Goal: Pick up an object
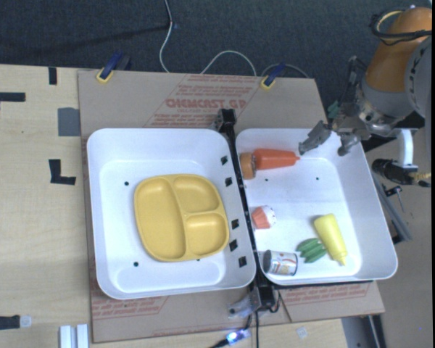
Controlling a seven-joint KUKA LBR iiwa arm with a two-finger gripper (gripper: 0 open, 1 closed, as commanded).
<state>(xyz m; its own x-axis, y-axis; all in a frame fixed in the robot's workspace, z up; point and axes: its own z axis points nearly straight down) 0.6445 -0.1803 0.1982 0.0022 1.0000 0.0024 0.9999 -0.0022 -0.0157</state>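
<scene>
The right bin [362, 194] holds an orange carrot-like toy [270, 159] at its far left, a small orange and white piece [262, 217], a yellow bottle-shaped toy [332, 238], a green toy [312, 249] and a silver can [281, 264] near the front. My gripper [329, 141] hangs over the bin's far right corner, open, its two dark fingers spread with nothing between them. It is to the right of the carrot toy and apart from it.
The left bin [109, 194] carries a yellow divided plate [180, 216]. Both bins rest on a cardboard sheet [196, 100] with clamps at the back. A white cable [225, 56] loops behind the bins.
</scene>
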